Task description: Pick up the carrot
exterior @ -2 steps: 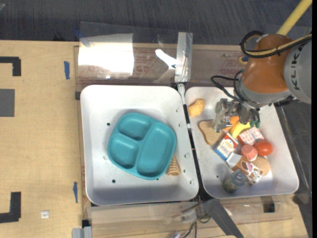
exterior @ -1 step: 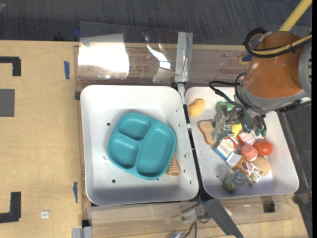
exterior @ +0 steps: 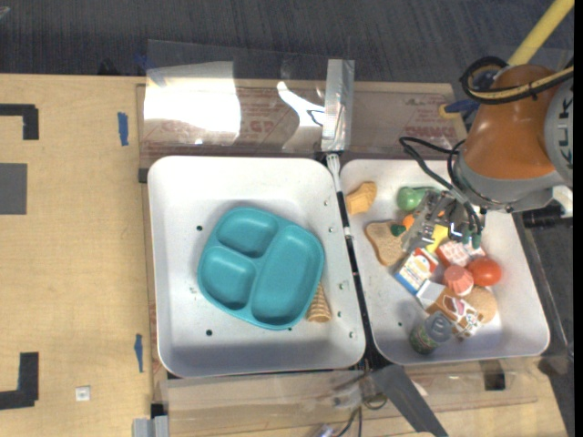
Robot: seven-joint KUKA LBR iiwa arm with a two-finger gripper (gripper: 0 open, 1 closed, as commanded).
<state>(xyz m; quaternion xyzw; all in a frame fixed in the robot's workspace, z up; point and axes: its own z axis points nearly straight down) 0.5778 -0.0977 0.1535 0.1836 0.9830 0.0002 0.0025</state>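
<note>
Carrot [exterior: 399, 228]: I read it as the small orange bit w/ a green piece [exterior: 412, 197] just above it, upper-left part of the right bin [exterior: 528, 340]. It's mostly hidden, so ID is not certain. Gripper [exterior: 435, 224] is low over the pile, right beside that orange bit; contact unclear. Can't tell how wide the claw is or if it has hold of anything. Tan flat piece [exterior: 383, 243] just below-left. Red tomato [exterior: 486, 271] further right. Yellow-orange lump [exterior: 362, 197] near the bin's left wall. Left bin [exterior: 173, 335]: teal divided plate [exterior: 261, 267], w/ an ice-cream cone [exterior: 318, 307] at its lower-right edge.
</note>
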